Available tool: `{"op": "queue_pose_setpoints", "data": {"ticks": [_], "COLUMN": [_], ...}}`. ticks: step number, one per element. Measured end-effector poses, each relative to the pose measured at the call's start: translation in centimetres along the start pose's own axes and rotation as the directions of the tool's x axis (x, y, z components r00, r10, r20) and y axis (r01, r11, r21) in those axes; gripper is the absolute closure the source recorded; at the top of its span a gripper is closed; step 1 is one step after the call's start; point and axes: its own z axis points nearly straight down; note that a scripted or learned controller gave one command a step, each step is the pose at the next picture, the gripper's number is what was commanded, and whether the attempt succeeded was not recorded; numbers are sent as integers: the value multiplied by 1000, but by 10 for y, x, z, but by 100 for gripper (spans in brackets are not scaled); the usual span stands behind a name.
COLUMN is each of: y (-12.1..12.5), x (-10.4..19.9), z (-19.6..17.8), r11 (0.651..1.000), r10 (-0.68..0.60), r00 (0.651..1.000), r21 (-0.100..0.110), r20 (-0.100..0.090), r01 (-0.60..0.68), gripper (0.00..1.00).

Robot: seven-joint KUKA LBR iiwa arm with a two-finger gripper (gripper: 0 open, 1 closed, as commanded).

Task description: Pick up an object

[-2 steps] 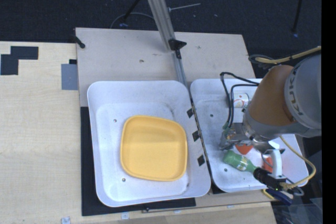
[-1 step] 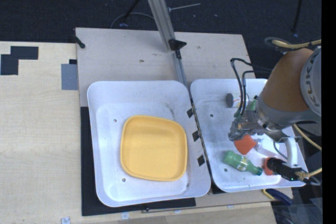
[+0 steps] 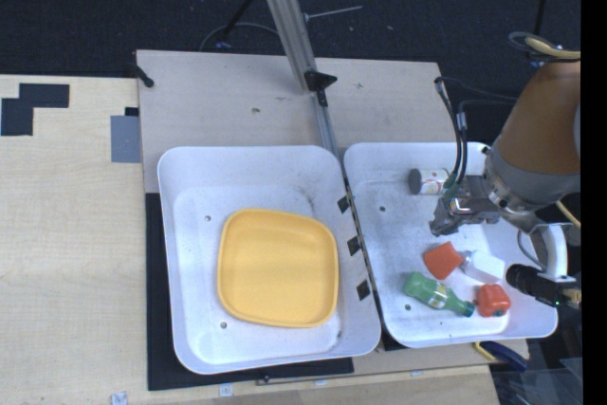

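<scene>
The hand [image 3: 446,221] hangs low in the right bin [image 3: 384,204], nothing visibly between its fingers, and I cannot tell how they stand; this looks like the approach before a grasp. The nearest thing, an orange block [image 3: 442,260], lies just at its 6 o'clock, a green bottle [image 3: 436,292] beyond; next it must shift that way, descend and clamp.

Counted across both bins
Two white bins [image 3: 180,204]; one yellow plate [image 3: 278,266]; one green bottle [image 3: 434,292]; two orange objects [image 3: 442,260].
</scene>
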Motion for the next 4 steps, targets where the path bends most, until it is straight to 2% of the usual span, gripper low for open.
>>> {"op": "queue_pose_setpoints", "data": {"ticks": [1, 2, 4], "y": [0, 15, 28], "x": [0, 44, 145], "z": [0, 4, -15], "r11": [1000, 1000, 1000], "r10": [0, -3, -3], "r00": [1000, 1000, 1000], "r21": [6, 6, 6], "r20": [-1, -1, -1], "r01": [0, 3, 3], "gripper": [100, 100, 100]}}
